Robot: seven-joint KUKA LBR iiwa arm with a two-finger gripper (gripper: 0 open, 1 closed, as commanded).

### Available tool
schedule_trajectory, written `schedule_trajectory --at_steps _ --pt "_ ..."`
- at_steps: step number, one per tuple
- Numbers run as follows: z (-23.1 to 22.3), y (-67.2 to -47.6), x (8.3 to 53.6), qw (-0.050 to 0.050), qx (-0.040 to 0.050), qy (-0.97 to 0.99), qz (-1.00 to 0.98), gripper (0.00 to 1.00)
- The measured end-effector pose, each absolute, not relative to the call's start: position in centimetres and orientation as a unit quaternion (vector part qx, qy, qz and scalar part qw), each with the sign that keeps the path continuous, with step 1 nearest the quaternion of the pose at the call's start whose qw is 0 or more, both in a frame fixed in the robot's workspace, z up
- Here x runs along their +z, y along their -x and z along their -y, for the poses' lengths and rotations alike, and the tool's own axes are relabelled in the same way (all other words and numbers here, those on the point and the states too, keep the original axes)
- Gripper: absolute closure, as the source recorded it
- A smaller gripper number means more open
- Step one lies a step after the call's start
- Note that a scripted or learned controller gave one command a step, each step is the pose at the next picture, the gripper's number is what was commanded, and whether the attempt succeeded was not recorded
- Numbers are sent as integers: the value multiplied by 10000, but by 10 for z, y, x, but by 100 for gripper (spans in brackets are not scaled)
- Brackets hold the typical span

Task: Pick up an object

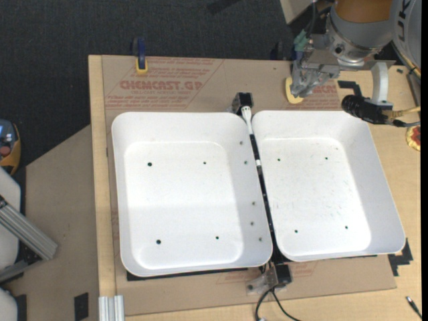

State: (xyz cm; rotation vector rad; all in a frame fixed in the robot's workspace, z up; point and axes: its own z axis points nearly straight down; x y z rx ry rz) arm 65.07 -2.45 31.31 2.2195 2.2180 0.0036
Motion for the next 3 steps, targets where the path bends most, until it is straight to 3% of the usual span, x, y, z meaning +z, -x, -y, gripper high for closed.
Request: schedule_trajectory --at_steps 1,2,3 --pt "88 -657 329 27 10 -7078 -7064 100" --pt "2 -605 228 -52 -31 -7054 -7088 100" --pt "-7 -599 292 11 10 -7066 -7076 100"
